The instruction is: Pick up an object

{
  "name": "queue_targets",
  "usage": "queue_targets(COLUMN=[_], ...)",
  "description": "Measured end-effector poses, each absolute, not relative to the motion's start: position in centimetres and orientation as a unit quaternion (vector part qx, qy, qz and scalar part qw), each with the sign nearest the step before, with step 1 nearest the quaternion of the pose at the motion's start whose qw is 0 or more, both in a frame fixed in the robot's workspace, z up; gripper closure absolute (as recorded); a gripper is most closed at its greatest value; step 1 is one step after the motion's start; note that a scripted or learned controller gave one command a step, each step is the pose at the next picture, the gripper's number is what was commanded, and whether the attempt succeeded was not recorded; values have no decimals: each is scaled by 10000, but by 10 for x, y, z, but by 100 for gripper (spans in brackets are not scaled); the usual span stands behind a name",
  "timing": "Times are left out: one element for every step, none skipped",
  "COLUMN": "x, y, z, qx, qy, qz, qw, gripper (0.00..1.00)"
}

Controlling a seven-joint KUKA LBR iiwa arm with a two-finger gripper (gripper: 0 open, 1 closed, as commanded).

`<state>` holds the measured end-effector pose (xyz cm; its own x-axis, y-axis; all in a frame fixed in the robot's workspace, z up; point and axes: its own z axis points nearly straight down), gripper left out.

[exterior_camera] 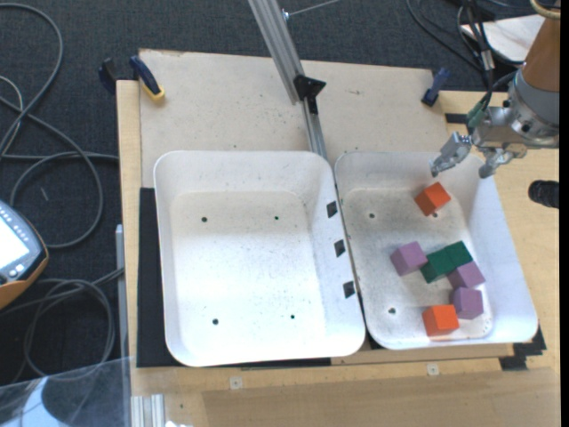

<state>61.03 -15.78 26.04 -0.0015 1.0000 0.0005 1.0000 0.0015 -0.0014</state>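
Right bin (507,265): orange cube (433,198) sits cornerwise beneath wide-spread, empty fingers (452,156).

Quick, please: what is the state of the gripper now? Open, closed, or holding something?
Gripper: open, holding nothing, above the far end of the right bin, near the upper orange block.

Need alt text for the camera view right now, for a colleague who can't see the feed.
The tool hangs open above the far end of the right bin, holding nothing, with an orange block just below it. Nearer the camera lie three purple blocks, a green block and a second orange block; the left bin sits alongside.
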Motion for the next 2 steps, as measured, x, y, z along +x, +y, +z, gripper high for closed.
queue_targets(x=[648,618], y=[-150,-93], z=[317,391], qx=[-7058,-7047], qy=[-7084,-7095], qz=[-27,-38], qw=[-44,-34], gripper=[0,0])
